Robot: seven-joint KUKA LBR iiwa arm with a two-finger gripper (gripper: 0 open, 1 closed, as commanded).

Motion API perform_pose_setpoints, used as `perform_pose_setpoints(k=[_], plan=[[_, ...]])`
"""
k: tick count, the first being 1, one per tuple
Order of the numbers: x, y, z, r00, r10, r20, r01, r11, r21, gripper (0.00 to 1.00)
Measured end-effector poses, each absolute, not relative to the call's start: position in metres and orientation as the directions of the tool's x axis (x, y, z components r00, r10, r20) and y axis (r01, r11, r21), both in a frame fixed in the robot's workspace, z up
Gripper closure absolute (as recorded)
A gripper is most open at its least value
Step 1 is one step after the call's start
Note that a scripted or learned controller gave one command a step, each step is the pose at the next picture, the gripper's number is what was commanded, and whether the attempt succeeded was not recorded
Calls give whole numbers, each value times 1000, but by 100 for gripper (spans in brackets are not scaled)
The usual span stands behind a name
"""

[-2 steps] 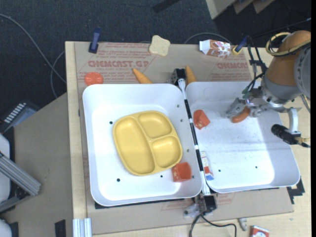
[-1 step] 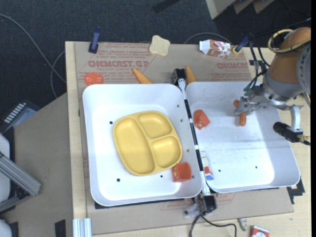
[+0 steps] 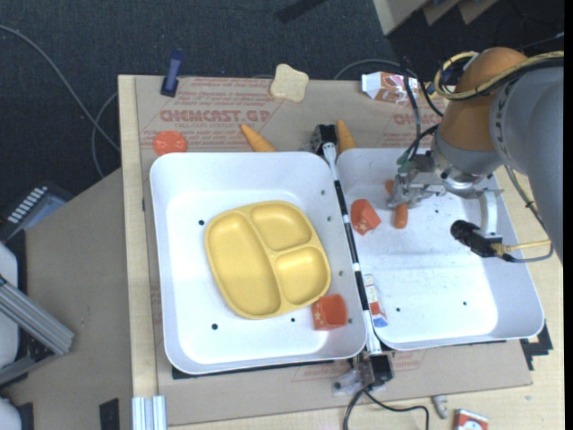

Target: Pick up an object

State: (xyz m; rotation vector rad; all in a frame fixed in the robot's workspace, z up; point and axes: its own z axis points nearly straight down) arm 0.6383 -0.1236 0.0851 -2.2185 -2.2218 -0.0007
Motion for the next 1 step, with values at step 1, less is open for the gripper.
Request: perform_pose_setpoints(k=[1], plan=[[618, -54, 186, -2, 1000, 1, 1000, 2, 5, 100]])
